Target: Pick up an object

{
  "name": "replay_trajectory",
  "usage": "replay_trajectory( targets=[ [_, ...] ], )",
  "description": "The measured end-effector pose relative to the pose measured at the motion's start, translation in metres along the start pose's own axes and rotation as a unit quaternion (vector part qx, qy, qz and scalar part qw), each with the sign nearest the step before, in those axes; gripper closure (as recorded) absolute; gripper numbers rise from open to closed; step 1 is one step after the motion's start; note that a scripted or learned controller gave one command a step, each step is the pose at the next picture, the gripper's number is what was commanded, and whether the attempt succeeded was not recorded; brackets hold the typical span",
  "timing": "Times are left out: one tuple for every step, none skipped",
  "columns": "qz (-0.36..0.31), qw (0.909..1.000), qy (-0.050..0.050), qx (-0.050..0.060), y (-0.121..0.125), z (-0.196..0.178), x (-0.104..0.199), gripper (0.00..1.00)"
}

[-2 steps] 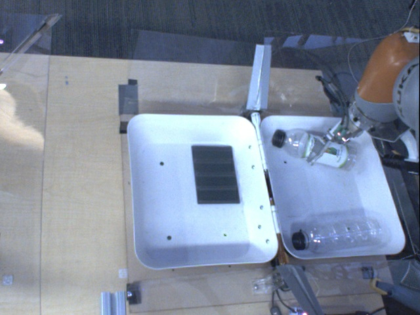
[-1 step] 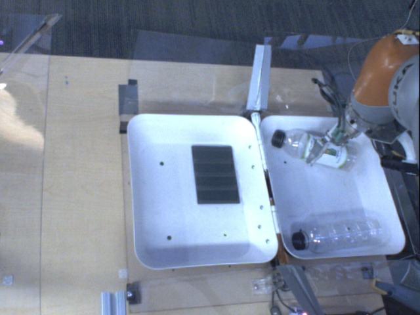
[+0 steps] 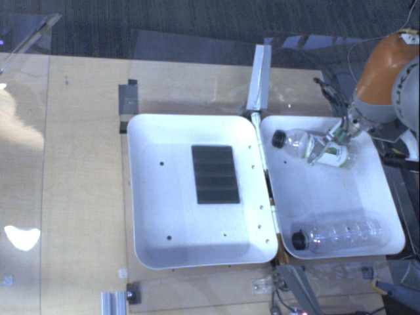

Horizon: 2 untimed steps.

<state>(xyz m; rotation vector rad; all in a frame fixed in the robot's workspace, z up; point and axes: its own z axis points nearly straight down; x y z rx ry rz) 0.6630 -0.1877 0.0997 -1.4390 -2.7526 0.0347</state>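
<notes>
While the gripper [image 3: 326, 147] straddles, fingers apart, the small clear bottle [image 3: 308, 144] in the right bin [image 3: 387, 205] at the frame's upper right, the round, slick body may roll or slip free.

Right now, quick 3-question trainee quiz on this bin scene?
1. True or false: the dark ridged block lies in the left bin.
2. How many clear plastic bottles are in the right bin?
3. Which thing is the hand over? A) the bottle along the near wall B) the bottle at the far end C) the block

Key: 1 true; 2 two, both lying on their sides with dark caps towards the left bin; 3 B, though whether it grips that bottle cannot be told.
</notes>
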Motion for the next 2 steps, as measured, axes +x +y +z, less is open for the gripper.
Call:
replay_trajectory(
  targets=[
    [-0.003,1.0,0.004,0.006,-0.002,-0.007,0.002,1.0],
    [0.012,0.9998,-0.01,-0.016,0.034,-0.081,0.051,1.0]
  ],
)
